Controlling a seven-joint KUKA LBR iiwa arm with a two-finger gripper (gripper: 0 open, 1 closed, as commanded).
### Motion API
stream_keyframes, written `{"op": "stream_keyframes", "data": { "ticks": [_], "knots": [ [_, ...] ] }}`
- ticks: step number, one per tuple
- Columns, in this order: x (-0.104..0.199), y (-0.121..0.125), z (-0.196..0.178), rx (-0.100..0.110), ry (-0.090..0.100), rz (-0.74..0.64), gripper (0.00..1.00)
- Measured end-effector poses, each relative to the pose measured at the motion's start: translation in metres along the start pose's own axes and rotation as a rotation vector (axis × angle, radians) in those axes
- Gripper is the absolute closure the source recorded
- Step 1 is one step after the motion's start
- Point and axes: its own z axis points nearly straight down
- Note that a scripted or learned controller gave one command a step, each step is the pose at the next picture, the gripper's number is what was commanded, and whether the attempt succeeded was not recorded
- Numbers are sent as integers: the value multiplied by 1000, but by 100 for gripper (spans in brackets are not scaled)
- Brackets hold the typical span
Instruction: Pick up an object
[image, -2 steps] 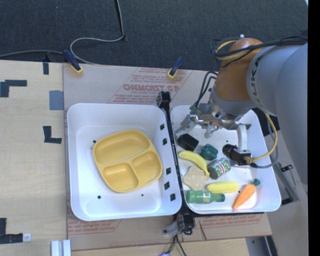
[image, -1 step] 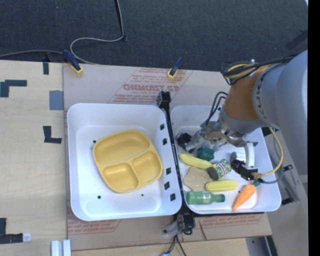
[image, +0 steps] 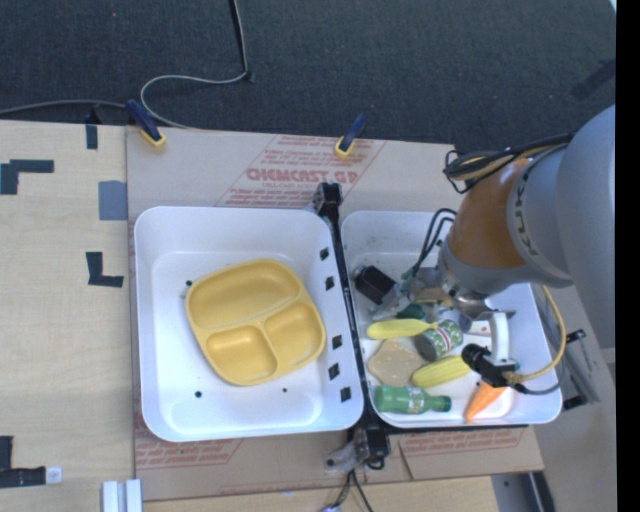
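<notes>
The right bin (image: 520, 300) holds a heap of toy items: a black block (image: 373, 283), a yellow corn cob (image: 398, 328), a dark green can (image: 440, 340), a tan bread slice (image: 392, 362), a second yellow cob (image: 440, 373), a green bottle (image: 412, 402) and an orange carrot (image: 487, 400). My gripper (image: 432, 292) is low in this bin, just above the can and the upper cob, to the right of the black block. The wrist with its orange band (image: 485, 215) covers the gripper's tip.
The left bin (image: 160, 300) contains a yellow divided plate (image: 256, 320). A black divider (image: 340, 300) separates the two bins. Cables (image: 500, 365) hang from the wrist over the right bin's right side. Two clamps (image: 350, 135) pin the cardboard at the back.
</notes>
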Motion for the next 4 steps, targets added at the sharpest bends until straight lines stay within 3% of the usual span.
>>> {"op": "stream_keyframes", "data": {
  "ticks": [1,2,4],
  "knots": [
    [9,81,1,0,0,-1,0],
    [5,106,2,3,0,-1,0],
    [0,105,2,3,-1,-1,0]
  ]
}}
